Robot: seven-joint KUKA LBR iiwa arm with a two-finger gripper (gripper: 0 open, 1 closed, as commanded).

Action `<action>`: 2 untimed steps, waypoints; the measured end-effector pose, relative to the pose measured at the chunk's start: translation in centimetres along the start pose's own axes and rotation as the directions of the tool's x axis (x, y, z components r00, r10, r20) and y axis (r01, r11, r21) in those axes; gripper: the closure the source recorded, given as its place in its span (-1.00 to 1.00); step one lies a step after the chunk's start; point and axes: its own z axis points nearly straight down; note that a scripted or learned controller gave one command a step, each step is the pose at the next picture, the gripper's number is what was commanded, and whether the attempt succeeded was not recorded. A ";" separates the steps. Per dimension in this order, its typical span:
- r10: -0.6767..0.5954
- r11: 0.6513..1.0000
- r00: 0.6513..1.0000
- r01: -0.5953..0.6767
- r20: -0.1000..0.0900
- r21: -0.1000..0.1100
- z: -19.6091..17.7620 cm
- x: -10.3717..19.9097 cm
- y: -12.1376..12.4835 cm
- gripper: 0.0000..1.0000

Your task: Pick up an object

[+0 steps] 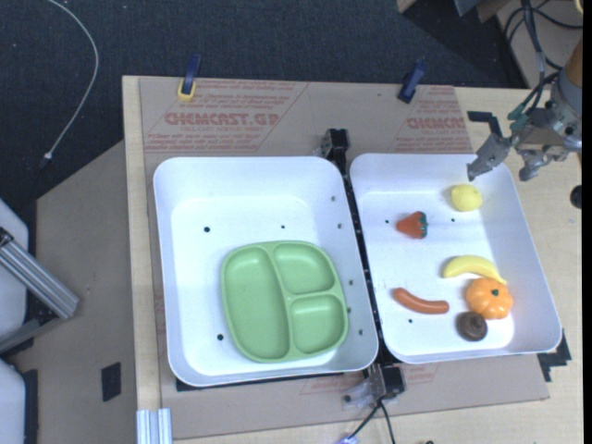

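The right bin holds several toy foods: a yellow lemon, a red strawberry, a yellow banana, an orange pumpkin, a red sausage and a brown doughnut. My gripper hangs over the bin's far right corner, just above and right of the lemon. Its two fingers stand apart, open, with nothing between them.
The left bin carries a green divided plate. Two clamps, yellow-blue and blue, grip the cardboard base's far edge. A black bracket sits between the bins at the back.
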 end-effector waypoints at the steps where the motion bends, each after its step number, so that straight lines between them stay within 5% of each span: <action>1: -0.002 1.000 1.000 0.002 0.002 -0.007 -0.4 0.0 0.1 -1.00; 2: -0.001 1.000 1.000 0.001 0.000 0.001 5.9 -0.3 0.4 -1.00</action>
